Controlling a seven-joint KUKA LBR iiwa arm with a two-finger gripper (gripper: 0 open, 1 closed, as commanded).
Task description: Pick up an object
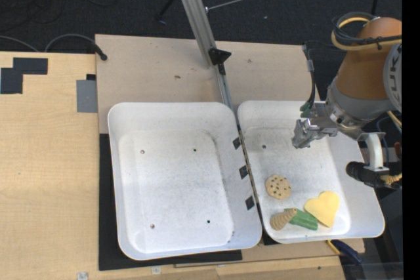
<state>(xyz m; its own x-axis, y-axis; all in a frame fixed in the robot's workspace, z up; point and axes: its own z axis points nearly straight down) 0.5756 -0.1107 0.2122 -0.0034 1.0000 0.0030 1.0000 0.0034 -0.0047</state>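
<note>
Hovering over the upper part of the right shallow white plastic bin (367,223), the grey two-finger gripper (303,138) is hanging well up from the small toys lying near that bin's lower edge. How far its jaws are standing apart I cannot tell, and nothing is showing between them.

Toward the bin's lower edge, a round tan cookie with dark chips (278,187) is lying flat and alone, and it is looking like the easiest pick: the gripper should be coming down squarely over it with the jaws spanning its rim. Below the cookie, a ribbed tan piece (283,219) is touching a glossy green wedge (304,220), which is lying just beside a smooth yellow heart-shaped block (323,207); a descent there is likely catching two at once. The left bin (125,118) is sitting beside it on the pale wooden desk (46,160).
</note>
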